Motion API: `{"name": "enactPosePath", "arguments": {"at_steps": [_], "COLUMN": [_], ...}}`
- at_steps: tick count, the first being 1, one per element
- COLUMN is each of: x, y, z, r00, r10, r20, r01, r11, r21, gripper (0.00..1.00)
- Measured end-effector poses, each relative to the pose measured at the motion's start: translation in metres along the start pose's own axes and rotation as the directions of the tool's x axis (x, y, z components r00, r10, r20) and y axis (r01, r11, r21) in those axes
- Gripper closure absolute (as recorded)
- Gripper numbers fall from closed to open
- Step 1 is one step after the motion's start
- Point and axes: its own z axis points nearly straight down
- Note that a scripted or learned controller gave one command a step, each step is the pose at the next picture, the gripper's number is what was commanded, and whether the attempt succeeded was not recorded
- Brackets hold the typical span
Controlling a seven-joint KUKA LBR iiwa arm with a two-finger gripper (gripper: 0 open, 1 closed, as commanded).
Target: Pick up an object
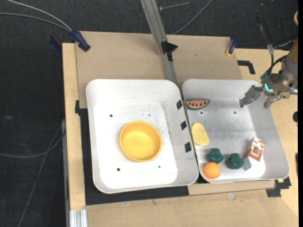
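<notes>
You have several candidate objects, all lying in the right bin point(265, 126). A watermelon-slice toy point(197, 103) sits near its upper left corner, just beside the seam between the bins. Below it, against the left wall, lies a pale yellow flat piece point(200, 135). Along the near edge you see an orange ball point(212, 170), touching or almost touching a dark green toy point(215, 155) above it. A second dark green toy point(233, 161) sits to the right, with a small grey piece point(246, 164) against it. Right of that stands a small orange-and-white carton point(256, 150), tilted.

The gripper point(258, 97) hangs over the upper right corner of that bin, well apart from every object. Its two fingers are spread wide and nothing sits between them.

The left bin point(104, 98) holds one yellow bowl point(140, 140), upright, near its middle.

Both bins rest on a tan wooden bench point(123, 56), with black padding showing at their lower edges. Blue clamps point(81, 40) grip the bench's far left corner. A metal pole point(156, 27) slants in from the top toward the seam. Around the bench you see dark carpet point(28, 126) crossed by thin cables point(33, 13).
</notes>
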Motion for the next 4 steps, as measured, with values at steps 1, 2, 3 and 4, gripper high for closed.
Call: {"name": "enactPosePath", "arguments": {"at_steps": [1, 2, 3, 4], "x": [0.000, -0.001, 0.005, 0.006], "y": [0.001, 0.002, 0.002, 0.002], "z": [-0.002, 0.061, 0.123, 0.121], "r00": [1.000, 1.000, 1.000, 1.000], "r10": [-0.001, 0.000, -0.001, 0.000], "r20": [0.001, 0.000, 0.001, 0.000], "r01": [0.001, 0.000, 0.001, 0.000], "r11": [1.000, 1.000, 1.000, 1.000], "r21": [-0.005, 0.002, 0.000, -0.001], "gripper": [0.00, 0.00, 0.00, 0.00]}}
